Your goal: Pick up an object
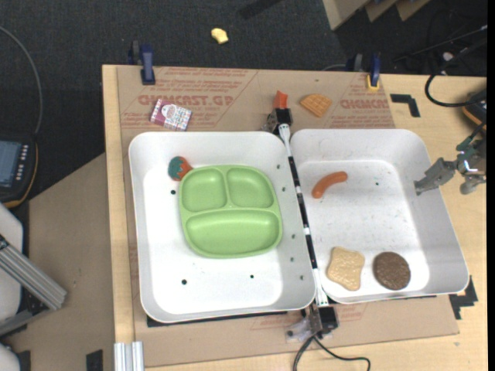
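Note:
The right bin (433, 230) holds an orange-red sausage (329, 182) near its far left. A tan slice of bread (345, 268) and a round brown patty (392, 270) lie side by side at its near edge. In the left bin (147, 230) there is a green divided plate (230, 210), with a small red and green object (179, 168) at the plate's far left corner. My gripper (447, 175) is at the right bin's right rim, well to the right of the sausage, with nothing seen in it.
On the bench beyond the bins lie a waffle-like piece (315, 104), a pink card (171, 114) and an orange and black clip (280, 108). A yellow bit (220, 35) sits on the dark floor. Blue clamps (145, 62) hold the board's far edge.

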`<action>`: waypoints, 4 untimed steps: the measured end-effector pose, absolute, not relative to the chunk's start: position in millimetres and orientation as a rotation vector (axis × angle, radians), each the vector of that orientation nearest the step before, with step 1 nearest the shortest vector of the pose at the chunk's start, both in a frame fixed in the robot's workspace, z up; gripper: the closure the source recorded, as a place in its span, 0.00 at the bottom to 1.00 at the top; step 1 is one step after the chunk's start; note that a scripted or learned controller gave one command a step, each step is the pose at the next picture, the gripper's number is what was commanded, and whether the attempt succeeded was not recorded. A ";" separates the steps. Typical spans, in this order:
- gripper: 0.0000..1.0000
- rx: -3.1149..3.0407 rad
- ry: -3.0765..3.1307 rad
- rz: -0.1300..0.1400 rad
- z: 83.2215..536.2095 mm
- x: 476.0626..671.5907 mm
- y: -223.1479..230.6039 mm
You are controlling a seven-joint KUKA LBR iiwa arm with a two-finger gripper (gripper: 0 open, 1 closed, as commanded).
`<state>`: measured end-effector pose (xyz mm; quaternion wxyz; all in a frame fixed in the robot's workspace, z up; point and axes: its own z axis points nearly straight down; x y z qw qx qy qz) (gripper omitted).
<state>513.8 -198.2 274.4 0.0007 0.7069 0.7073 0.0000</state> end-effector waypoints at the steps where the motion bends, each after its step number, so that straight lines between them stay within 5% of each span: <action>1: 0.00 2.218 2.231 -0.001 218.5 544.2 -132.9; 2: 0.00 2.215 2.227 0.003 123.7 605.3 -91.7; 3: 0.00 2.215 2.220 0.005 83.8 655.0 -105.7; 4: 0.00 2.218 2.221 0.003 84.9 667.3 -98.0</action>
